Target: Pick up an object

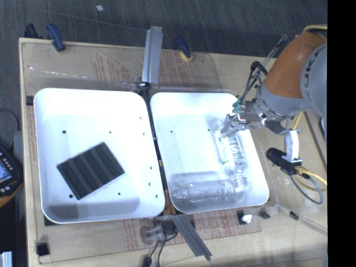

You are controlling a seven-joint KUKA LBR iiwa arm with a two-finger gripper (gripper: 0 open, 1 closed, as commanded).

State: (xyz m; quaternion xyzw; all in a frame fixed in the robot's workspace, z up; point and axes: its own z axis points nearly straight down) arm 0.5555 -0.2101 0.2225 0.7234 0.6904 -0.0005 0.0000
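The pincer (231, 124) is hovering low over the upper right part of the right bin (183, 102), right at the top end of a clear plastic bottle (232, 152); whether it is spread or pinching, I cannot tell. That bottle is lying with its long axis running down the view, away from the pincer. A second clear bottle (203, 191) is lying crosswise along the bin's near wall, just beside the first one's lower end. A dark ribbed pad (90, 169) is sitting well apart in the left bin (50, 102).
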